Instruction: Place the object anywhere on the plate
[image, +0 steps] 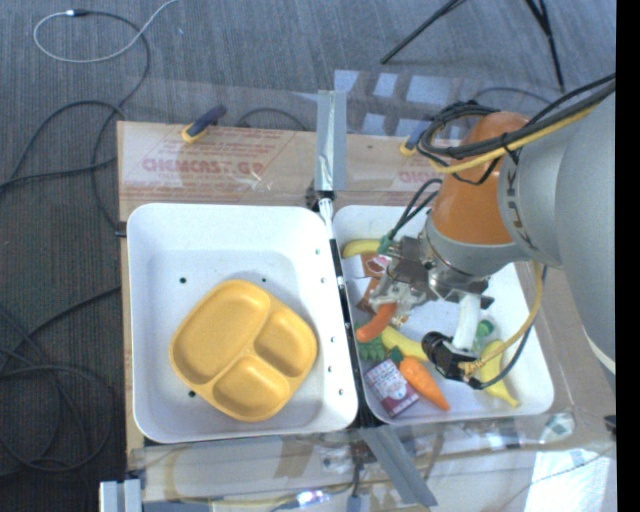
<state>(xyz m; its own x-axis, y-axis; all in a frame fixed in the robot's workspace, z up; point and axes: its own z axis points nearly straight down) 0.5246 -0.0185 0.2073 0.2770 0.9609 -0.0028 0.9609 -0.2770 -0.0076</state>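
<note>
Item: one yellow three-compartment plate (245, 348), lying flat and turned at an angle in the left bin (150, 250), all compartments bare, presumably set there alone so that any drop inside its rim would count. Item: right bin (535, 395), holding the loose stock of toy food: an orange carrot (424, 383) near the front wall, a second carrot (375, 323) beside the divider, a yellow banana (360, 247) at the back, a small dark red packet (388, 387) at the front, with green and yellow pieces between them. Which of these was the task's object could not be told; all lay in the right bin, none on the plate. Item: claw (393, 292), lowered over the left part of the right bin, just above the second carrot, probably positioned for a pick; whether it stood apart or together could not be told, and nothing was seen between its fingers. Writing: faint reddish lettering on the brown board (200, 160) behind the bins, not legible; the packet's label too small to read. The table (135, 190) carried both bins side by side.
</note>
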